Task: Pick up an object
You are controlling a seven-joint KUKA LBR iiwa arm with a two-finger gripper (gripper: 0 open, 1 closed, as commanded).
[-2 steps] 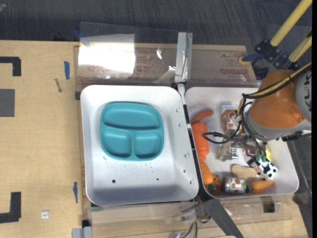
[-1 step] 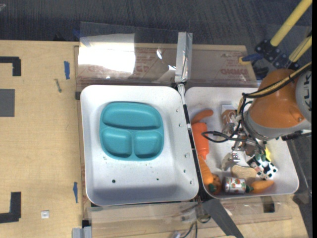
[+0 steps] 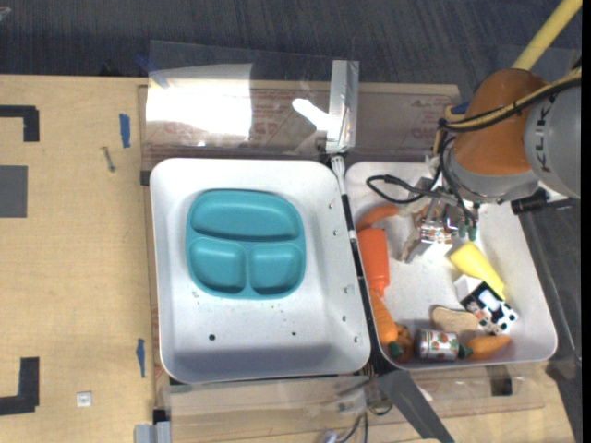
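Two white bins sat on worktop [image 3: 65, 247]: teal tray [image 3: 246, 241] in left bin [image 3: 175, 340]; jaws [image 3: 432, 233] hovered over right bin [image 3: 536, 326] beside yellow object [image 3: 476, 263], spread or pressed together impossible to tell.

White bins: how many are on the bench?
2. The left bin holds a teal divided tray. The right bin holds the small items, with the gripper over it.

I see my arm [image 3: 517, 127] reaching in from the right, wrist angled down, gripper [image 3: 434, 235] hanging low, cables looped beside it.
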